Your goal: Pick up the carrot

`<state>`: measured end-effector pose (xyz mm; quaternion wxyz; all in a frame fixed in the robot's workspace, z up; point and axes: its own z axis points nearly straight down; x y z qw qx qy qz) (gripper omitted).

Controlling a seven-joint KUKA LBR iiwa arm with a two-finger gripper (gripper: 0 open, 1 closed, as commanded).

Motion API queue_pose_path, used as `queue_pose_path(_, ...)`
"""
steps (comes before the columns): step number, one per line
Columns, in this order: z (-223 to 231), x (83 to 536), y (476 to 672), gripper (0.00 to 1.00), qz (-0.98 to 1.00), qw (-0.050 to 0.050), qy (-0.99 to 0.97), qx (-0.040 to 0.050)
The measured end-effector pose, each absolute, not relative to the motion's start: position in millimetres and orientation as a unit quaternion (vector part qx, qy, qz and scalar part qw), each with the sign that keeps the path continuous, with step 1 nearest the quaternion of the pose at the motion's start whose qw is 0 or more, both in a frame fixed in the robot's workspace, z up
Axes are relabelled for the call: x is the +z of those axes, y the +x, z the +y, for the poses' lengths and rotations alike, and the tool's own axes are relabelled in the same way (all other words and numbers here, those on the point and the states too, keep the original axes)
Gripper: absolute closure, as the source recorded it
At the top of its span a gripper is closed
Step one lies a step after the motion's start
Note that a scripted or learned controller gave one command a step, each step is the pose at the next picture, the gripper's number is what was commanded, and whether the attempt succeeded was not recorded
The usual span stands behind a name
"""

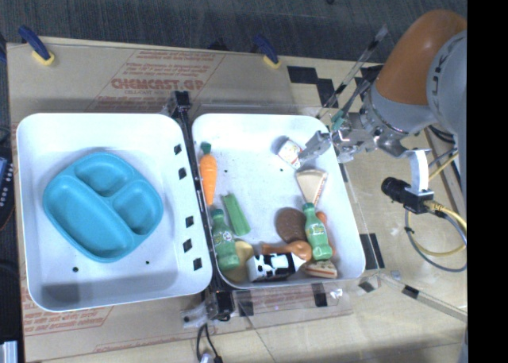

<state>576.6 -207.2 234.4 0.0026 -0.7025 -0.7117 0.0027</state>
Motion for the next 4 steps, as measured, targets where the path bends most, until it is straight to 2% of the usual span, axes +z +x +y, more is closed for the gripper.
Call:
queue_pose_path(1, -155, 132, 539.9, 0.00, -0.688, 0.008, -0.726, 0.0044)
queue_pose_path(2, -115, 91, 594.7, 0.00, -0.713, 0.003, -0.701, 0.0013)
queue_pose_path(3, -97, 93, 626.4, 0.00, -0.660, 0.001, -0.751, 0.0058)
queue_pose_path(4, -100, 93, 634.1, 0.00, -0.522, 0.002, -0.853, 0.0017)
